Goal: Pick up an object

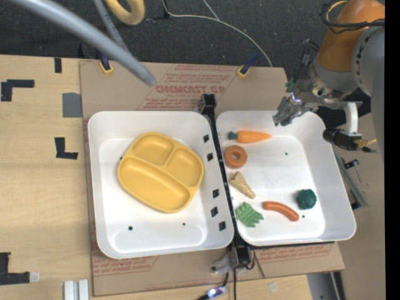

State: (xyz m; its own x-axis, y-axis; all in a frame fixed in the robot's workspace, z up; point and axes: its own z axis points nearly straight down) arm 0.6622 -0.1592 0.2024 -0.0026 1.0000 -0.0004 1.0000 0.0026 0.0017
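Green leafy toy, sausage and dark green broccoli lay nearest camera in right bin, well away from pincer. Cheese wedge and donut sat further back. Carrot lay near pincer, toward divider. Pincer hung over bin's back edge, nothing in it; spread or pressed together, could not tell. Yellow plate filled left bin.

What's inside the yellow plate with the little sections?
The yellow plate in the left bin has nothing visible in its three sections. What lies underneath it is covered.
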